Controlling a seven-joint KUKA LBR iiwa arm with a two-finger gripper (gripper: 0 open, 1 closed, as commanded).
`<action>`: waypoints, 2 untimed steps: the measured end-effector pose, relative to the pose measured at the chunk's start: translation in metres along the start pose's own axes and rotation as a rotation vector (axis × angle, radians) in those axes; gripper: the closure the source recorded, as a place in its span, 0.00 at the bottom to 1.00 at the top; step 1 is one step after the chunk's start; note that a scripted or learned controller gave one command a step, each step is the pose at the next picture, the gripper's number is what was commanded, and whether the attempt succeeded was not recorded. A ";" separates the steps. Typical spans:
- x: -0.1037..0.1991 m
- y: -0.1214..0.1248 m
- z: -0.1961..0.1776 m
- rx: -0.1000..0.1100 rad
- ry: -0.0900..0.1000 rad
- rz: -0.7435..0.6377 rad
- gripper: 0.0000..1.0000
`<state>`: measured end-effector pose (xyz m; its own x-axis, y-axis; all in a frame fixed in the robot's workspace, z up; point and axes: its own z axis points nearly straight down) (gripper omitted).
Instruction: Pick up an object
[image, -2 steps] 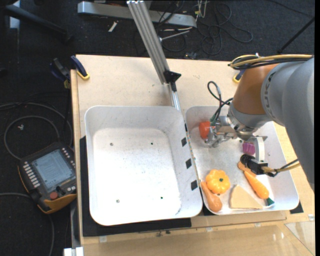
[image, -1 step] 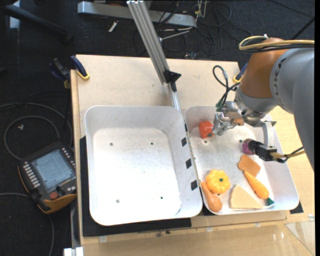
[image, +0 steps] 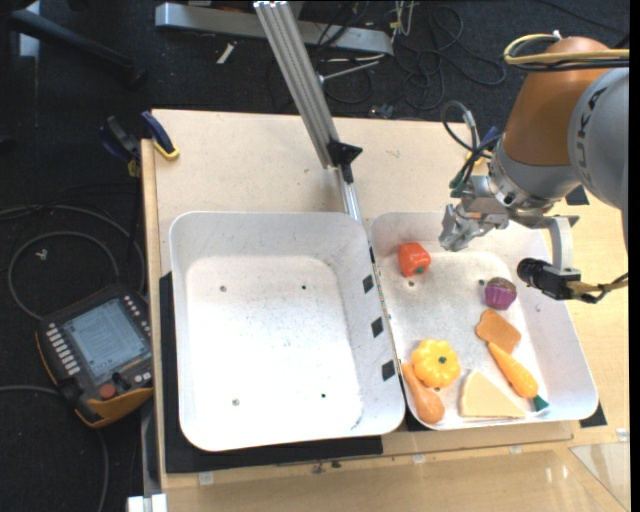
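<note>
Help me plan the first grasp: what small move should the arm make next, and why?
Probably slide left and lower toward the red toy pepper. The gripper hovers beside it in the right white bin, and the pepper sits apart from the other toy foods, so it looks easiest to reach.

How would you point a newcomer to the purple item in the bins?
Start at the right-hand bin, the one holding all the toy food. Go to its right side, just above the flat orange-brown piece. There sits the small round purple vegetable, which looks like an onion; it is the one purple item among red, yellow and orange neighbours.
</note>
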<state>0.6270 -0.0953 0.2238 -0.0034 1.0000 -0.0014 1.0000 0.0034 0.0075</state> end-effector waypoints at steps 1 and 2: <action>0.000 0.002 -0.048 0.000 0.000 0.000 1.00; 0.044 0.006 -0.034 0.008 0.002 -0.004 1.00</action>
<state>0.6329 -0.0509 0.2577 -0.0071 1.0000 0.0009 1.0000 0.0071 -0.0007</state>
